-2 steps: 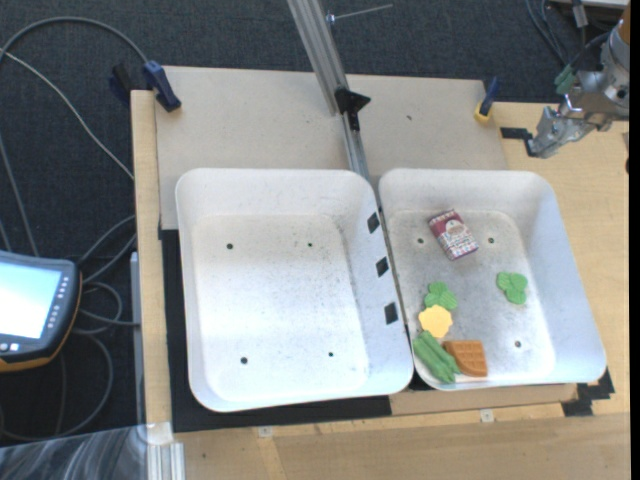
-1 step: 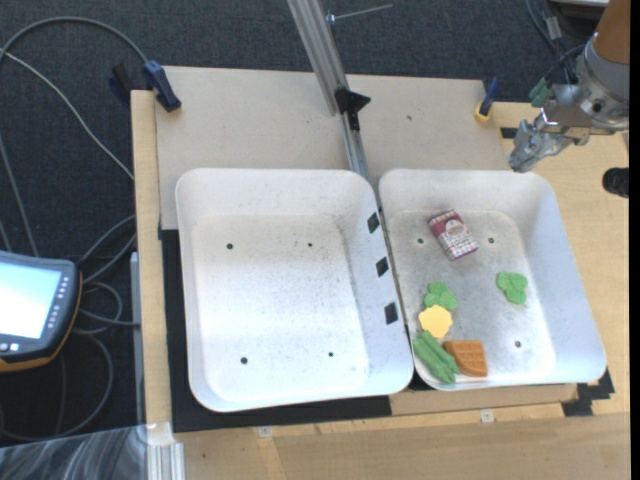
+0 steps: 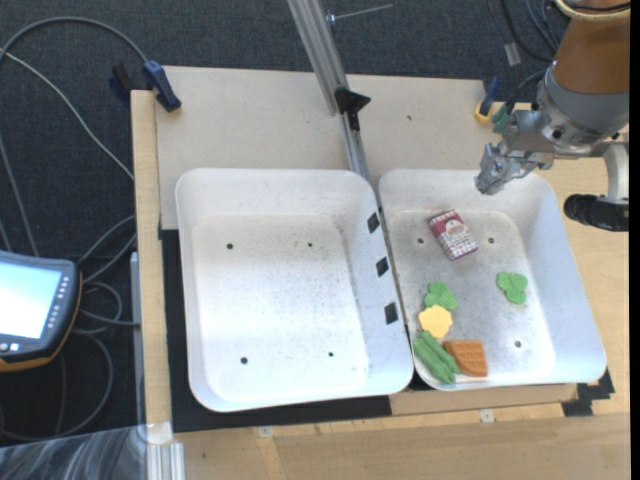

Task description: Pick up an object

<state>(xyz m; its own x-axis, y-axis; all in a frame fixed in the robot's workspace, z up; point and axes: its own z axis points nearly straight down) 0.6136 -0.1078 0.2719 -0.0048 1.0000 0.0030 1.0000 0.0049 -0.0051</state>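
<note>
The gripper [image 3: 493,176] hangs over the far rim of the right bin [image 3: 560,218]; whether it is apart or together I cannot tell. In that bin, nearest the gripper, lies a red-and-white packet [image 3: 453,234]. Farther toward the bin's near edge sit a green piece [image 3: 513,287], a yellow piece [image 3: 436,320] and an orange waffle-like piece [image 3: 467,358].

No legible txt anywhere.
</note>
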